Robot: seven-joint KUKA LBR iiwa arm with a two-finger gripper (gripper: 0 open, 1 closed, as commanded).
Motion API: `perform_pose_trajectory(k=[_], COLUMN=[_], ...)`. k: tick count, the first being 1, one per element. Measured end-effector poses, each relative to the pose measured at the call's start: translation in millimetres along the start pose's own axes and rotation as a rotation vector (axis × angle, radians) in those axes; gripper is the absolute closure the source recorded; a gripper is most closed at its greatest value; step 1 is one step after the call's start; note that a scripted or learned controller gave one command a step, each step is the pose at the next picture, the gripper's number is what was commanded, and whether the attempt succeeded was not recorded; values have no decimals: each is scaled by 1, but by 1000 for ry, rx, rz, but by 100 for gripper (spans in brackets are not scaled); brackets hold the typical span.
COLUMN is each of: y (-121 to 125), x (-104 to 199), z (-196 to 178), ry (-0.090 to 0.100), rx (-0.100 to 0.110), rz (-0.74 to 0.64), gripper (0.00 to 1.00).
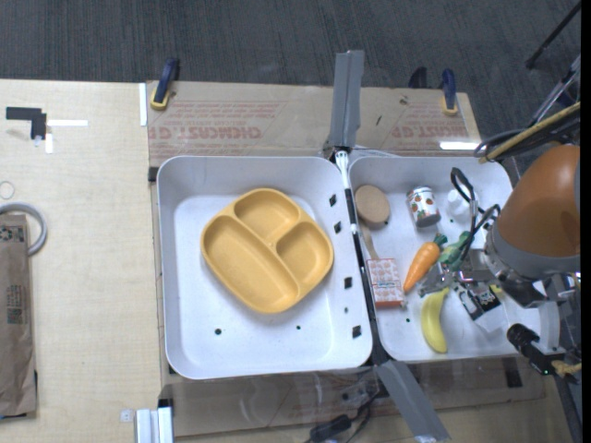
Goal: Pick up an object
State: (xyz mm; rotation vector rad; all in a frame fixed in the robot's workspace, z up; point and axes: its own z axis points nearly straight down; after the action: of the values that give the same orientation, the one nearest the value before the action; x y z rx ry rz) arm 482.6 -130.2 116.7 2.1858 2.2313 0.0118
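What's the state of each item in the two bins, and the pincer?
Yellow divided plate: flat in left bin, compartments bare.
Carrot: lying at a slant, right bin.
Banana: lying below the carrot.
Small can: upright.
Brown round disc: flat by the divider.
Red packet: flat.
Pincer: low over the right bin beside the carrot, grip unclear.

Arm: grey body, broad rounded orange band above wrist. Black cables loop alongside. End effector: dark metal parts, small fittings, detail unclear.
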Motion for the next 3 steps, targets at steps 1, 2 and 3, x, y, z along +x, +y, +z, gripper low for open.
perform_pose_trajectory(k=[1,2,3], y=[-2,-2,-2], x=[22,20,20], z=[22,12,12], ry=[7,3,3], rx=[9,8,8], rz=[-248,-243,-243], gripper=[0,100,0])
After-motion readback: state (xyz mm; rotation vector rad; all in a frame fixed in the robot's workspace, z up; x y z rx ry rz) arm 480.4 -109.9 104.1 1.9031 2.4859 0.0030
